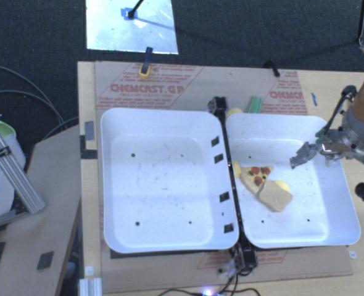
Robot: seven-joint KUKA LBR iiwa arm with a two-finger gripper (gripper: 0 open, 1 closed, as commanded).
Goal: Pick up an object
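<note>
**Claw over the right bin, toys lying below it**

The arm [362, 119] reached in from the right, its grey body and orange band showing at the edge. Its claw [301, 155] hung over the right bin [339, 224], toward the bin's upper middle. I could not tell how the claw stood; it was small and dark against the white, and nothing showed between its tips.

In that bin lay a toy pizza slice [255, 176], yellow with red spots, close to the divider between the bins. Touching its lower right end sat a tan block [274, 196], tilted. Both lay below and left of the claw, apart from it.

The left bin [117, 227] sat beside, its floor marked with faint scuffs. Both bins rested on a brown board with red lettering [146, 88] on the counter [52, 165]. A yellow and blue clip [146, 65] lay at the board's far edge.
</note>
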